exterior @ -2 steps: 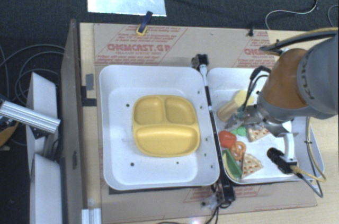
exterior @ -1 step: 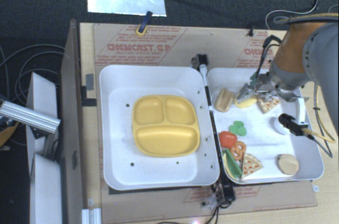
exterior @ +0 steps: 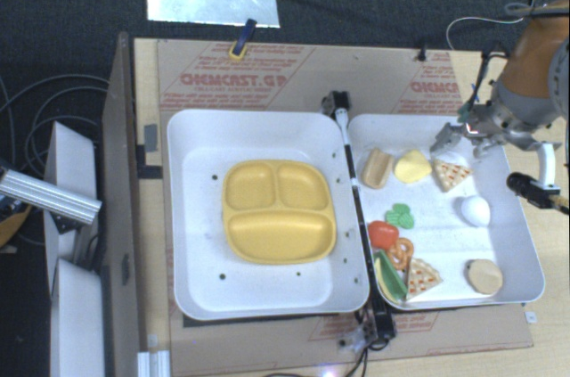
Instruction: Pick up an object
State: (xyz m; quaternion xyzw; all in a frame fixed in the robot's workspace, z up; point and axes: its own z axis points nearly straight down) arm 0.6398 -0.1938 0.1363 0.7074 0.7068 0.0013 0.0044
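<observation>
1. Tool (exterior: 454,137) hangs over right bin's (exterior: 525,259) far edge, fingers spread, nothing between them.
2. Nearest target: waffle wedge (exterior: 451,176) just below tool; yellow lump (exterior: 412,167) beside it.
3. Best move: drop straight down, straddle wedge, close slowly, keeping off lump and egg (exterior: 474,210).
4. Fingertips blurry; height above wedge unclear; arm (exterior: 534,68) cut off at right.

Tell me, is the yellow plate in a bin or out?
In. The yellow plate lies flat inside the left bin, with the bin's white rim all around it.
</observation>
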